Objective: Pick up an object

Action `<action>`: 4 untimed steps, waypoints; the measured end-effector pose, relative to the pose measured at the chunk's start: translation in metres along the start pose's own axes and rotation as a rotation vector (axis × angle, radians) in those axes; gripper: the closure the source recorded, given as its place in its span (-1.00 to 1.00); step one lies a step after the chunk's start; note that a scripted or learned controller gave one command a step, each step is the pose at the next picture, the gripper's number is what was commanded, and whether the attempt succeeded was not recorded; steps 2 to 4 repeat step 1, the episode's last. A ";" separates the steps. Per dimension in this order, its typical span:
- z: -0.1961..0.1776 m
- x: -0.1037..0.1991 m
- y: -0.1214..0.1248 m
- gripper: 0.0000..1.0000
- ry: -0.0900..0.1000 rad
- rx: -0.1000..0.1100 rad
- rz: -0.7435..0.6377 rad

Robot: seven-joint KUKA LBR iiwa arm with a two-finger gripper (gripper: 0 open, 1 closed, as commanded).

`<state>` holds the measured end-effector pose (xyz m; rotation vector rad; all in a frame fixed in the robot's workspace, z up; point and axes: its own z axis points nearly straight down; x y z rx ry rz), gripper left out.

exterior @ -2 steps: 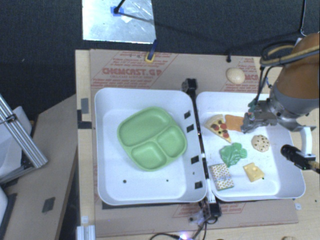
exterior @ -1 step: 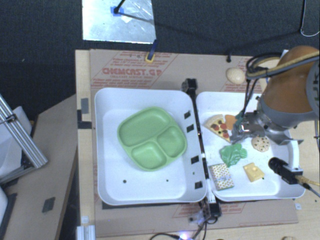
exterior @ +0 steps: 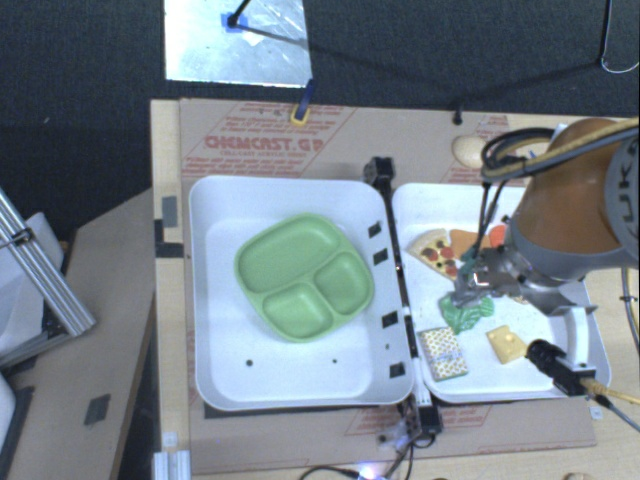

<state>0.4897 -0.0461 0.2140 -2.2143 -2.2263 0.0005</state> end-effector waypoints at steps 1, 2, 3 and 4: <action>-0.002 -0.003 -0.005 1.00 0.000 -0.001 0.004; -0.002 -0.003 -0.005 1.00 0.000 -0.001 0.004; -0.002 -0.003 -0.005 1.00 0.000 -0.001 0.004; -0.002 -0.003 -0.005 1.00 0.000 -0.001 0.004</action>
